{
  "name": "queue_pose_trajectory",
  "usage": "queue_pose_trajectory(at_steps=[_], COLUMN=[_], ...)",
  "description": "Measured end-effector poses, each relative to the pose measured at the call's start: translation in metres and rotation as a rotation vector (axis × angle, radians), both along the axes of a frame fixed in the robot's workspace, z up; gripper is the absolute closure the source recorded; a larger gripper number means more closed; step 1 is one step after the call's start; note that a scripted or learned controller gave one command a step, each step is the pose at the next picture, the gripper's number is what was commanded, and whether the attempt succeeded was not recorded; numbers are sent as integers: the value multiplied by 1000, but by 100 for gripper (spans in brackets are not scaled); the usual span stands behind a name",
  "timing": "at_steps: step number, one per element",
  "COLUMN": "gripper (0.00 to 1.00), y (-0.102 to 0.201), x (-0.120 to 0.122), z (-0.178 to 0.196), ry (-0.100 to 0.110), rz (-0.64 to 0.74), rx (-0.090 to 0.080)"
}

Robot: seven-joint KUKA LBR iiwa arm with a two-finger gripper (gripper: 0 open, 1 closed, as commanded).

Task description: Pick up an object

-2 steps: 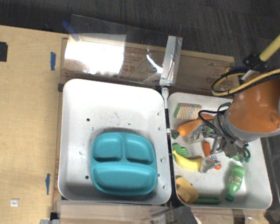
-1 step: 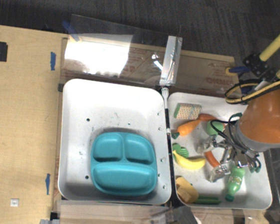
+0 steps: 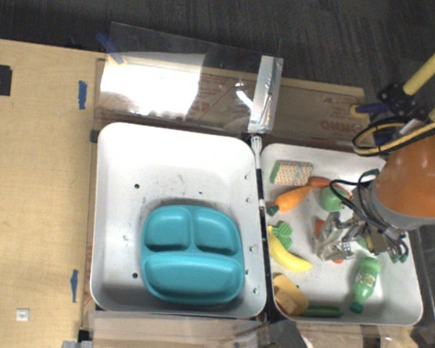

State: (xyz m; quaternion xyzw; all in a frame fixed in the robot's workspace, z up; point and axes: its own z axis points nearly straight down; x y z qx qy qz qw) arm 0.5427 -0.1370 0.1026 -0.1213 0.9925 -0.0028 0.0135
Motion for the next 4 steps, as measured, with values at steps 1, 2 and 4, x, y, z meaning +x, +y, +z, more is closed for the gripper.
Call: queue_pose_trajectory(at_steps=[1, 2, 4], gripper=[100, 0, 0], y=[6, 6, -28], x=[37, 36, 62], z=[100, 98, -14], ry=[15, 18, 18], rz=[-504, -504, -476], rx=[10, 10, 9])
